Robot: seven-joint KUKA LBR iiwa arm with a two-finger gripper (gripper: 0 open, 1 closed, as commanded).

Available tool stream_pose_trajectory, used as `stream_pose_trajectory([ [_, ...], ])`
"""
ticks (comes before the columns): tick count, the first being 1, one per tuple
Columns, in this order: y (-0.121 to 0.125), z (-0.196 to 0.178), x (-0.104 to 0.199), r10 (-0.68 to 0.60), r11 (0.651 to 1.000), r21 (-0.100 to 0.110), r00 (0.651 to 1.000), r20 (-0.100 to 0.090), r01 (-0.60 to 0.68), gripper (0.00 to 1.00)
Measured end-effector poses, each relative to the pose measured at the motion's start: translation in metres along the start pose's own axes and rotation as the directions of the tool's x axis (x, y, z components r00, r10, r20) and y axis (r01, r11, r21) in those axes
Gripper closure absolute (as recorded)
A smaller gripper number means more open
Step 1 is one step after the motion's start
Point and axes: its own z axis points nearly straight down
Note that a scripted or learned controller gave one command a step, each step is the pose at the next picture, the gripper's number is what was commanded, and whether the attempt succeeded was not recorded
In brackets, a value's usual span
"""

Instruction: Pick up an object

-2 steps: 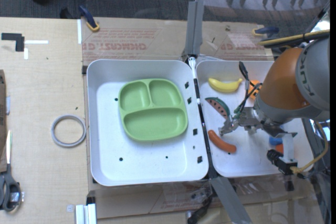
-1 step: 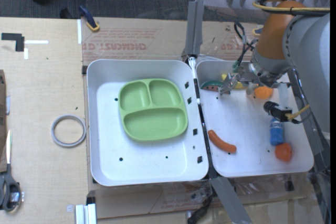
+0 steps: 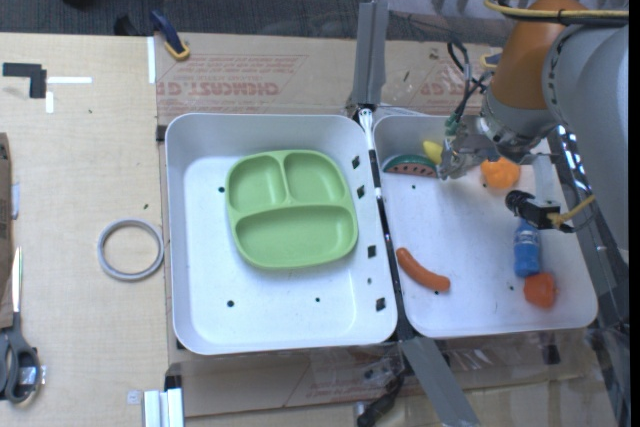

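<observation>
End effector (image 3: 452,160) low in the right bin (image 3: 470,315), beside a watermelon slice (image 3: 410,165), red with green rind; its grip state, can't tell.

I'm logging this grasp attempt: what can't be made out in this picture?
- Gripper: its tip sits among cables in the camera view; jaws open or shut cannot be told.
- Yellow item: partly behind the gripper, identity unclear.
- Watermelon slice toy: contact with the gripper unclear.
- Orange ball: partly covered by the wrist.

grey arm (image 3: 600,65), orange band (image 3: 528,65), yellow and black cables
</observation>
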Motion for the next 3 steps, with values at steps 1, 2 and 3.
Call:
stream_pose_trajectory([
  [1, 0.000, 0.000, 0.000, 0.000, 1.000, 0.000, 1.000, 0.000, 0.000, 0.00],
  [2, 0.004, 0.015, -0.064, 0.004, 1.000, 0.000, 1.000, -0.005, -0.004, 0.00],
  [3, 0.004, 0.005, -0.064, 0.001, 1.000, 0.000, 1.000, -0.002, -0.001, 1.00],
])
